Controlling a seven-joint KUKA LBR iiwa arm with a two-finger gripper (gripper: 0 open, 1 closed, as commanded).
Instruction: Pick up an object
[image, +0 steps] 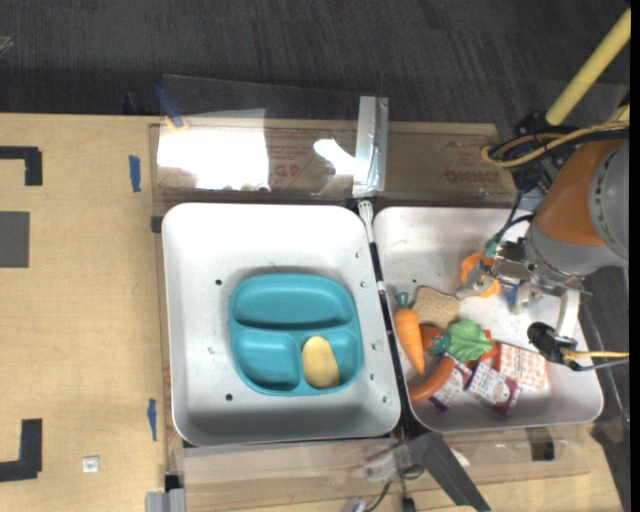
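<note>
My gripper hangs low over the back of the right bin, below the grey wrist and its orange band. A small orange object lies right against its left side; whether it is gripped is unclear. In front of it lies a heap of toy food: a carrot, a slice of bread, a green leafy piece, a reddish sausage and printed cartons.
The left bin holds a teal divided tray with a yellow potato-like item in its front right compartment. A clear plastic sheet and a metal divider stand behind the bins. Yellow cables run at the back right.
</note>
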